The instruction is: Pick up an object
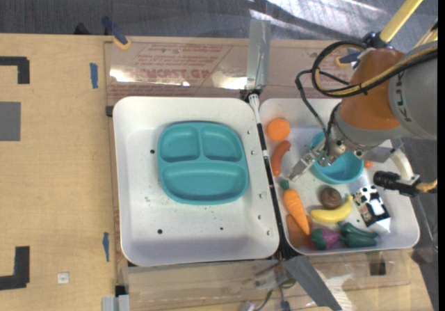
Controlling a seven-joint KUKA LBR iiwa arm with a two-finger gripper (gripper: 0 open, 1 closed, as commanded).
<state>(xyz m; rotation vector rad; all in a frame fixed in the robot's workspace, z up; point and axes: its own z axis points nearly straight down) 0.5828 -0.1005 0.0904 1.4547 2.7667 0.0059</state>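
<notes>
Toy food fills the right bin [410, 233]: an orange [278, 129], a carrot [297, 211], a banana [331, 215] and a blue bowl [341, 170]. The claw [314, 161] hangs open beside the bowl's left rim, gripping nothing. The left bin [132, 184] holds a teal divided plate [203, 162].

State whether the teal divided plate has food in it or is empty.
Empty: the teal divided plate shows bare compartments, alone in the left bin.
</notes>
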